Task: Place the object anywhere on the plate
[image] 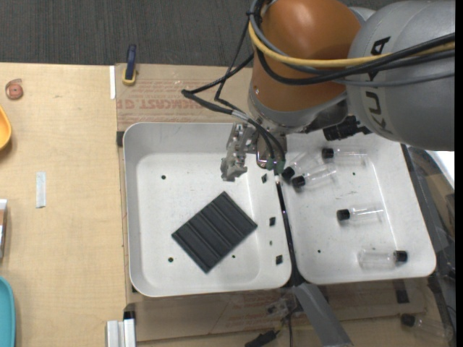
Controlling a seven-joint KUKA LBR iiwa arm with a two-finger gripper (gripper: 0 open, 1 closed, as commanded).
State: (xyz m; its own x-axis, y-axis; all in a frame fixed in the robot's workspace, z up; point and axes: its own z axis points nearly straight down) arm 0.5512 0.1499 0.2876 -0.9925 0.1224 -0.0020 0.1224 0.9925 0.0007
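Observation:
A dark ribbed rectangular plate [215, 231] lies turned at an angle on the floor of the left bin [145, 194]. My gripper [233, 166] hangs over the upper right part of that bin, above and a little right of the plate's far corner. Several clear vials with black caps lie in the right bin [405, 194]: one [311, 173] close to the wrist by the divide, one [340, 154] at the back, one [358, 213] in the middle and one [380, 257] near the front. I cannot make out anything held in the gripper.
The arm's large orange and grey body [311, 42] hangs over the back of both bins, with cables looping down to the wrist. A cardboard sheet [166, 96] lies behind the left bin. The wooden bench [58, 194] extends to the left.

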